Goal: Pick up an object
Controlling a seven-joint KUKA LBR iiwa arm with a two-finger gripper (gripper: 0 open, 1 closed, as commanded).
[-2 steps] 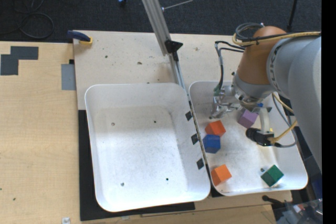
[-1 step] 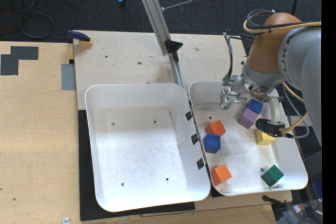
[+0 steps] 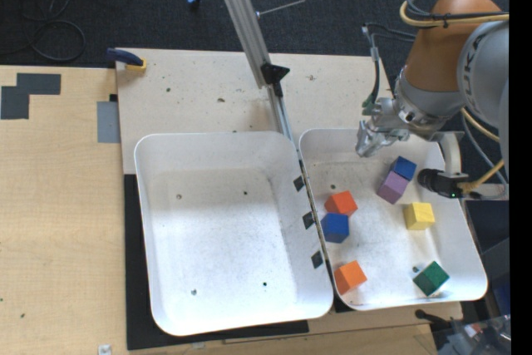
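Observation:
My gripper [image 3: 368, 144] hangs over the far part of the right bin [image 3: 470, 249], above bare bin floor, with nothing visible between its fingers. Just right of it lie a blue cube [image 3: 403, 169] and a purple cube [image 3: 391, 186]. An orange cube [image 3: 341, 203] sits against a darker blue cube [image 3: 335, 227] near the bin's left wall. A yellow cube [image 3: 419, 215] lies to the right. At the near end are a second orange cube [image 3: 350, 275] and a green cube [image 3: 431, 278].
The left bin [image 3: 158, 179] stands beside the right one, with black clips [image 3: 309, 219] along the shared wall. A slanted aluminium post [image 3: 249, 29] rises behind the bins. A black cable connector [image 3: 440, 180] hangs by the right rim.

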